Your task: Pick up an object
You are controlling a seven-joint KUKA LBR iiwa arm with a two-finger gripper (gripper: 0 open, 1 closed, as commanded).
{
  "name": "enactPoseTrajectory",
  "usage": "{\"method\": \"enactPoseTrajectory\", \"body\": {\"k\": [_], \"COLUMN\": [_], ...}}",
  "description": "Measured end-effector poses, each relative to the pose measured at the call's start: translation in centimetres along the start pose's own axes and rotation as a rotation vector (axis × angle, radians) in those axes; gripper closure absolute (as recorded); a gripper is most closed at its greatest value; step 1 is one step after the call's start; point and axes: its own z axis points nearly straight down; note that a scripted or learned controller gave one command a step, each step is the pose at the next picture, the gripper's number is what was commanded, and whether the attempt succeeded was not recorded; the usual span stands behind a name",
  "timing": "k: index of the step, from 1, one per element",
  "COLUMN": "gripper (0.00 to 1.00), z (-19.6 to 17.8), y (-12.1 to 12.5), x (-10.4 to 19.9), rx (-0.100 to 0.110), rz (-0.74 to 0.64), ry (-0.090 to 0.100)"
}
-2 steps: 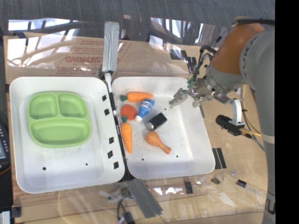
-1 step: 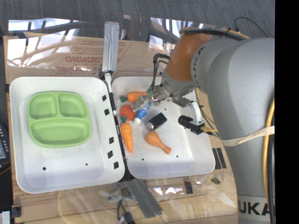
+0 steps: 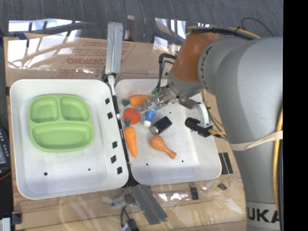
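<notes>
The arm is reached in from the right and bent down over the right bin (image 3: 192,170), so that the gripper (image 3: 158,99) is brought low over the cluster of toys at the bin's upper left. That spot is prob. chosen because most objs are packed there, near the divider. The jaws are pointed toward the bottle (image 3: 148,116), but whether they are open or closed on anything can't be told; they are lost against clutter and the wrist above.

The bottle is taken as the likely target: small, white w/ a blue cap, lying on its side just beside the tomato (image 3: 132,115) and touching or nearly touching the black block (image 3: 161,124). Its smooth round body could be expected to roll or slip if pinched off-centre.

Other objs are left loose in the same bin: an orange piece (image 3: 138,100) at top, a carrot (image 3: 131,141) along the left wall, a drumstick (image 3: 162,146) near centre. A green tray (image 3: 60,122) is set in the left bin (image 3: 29,177), well apart from the gripper.
</notes>
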Motion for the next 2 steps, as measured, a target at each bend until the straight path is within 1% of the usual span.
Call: {"method": "enactPoseTrajectory", "body": {"k": [1,2], "gripper": [1.0,0.0], "z": [-9.72,-9.59], "y": [-2.94,-2.98], "x": [0.48,0.5], "rx": [-0.002,0.0], "rz": [0.154,0.154], "ry": [-0.002,-0.001]}}
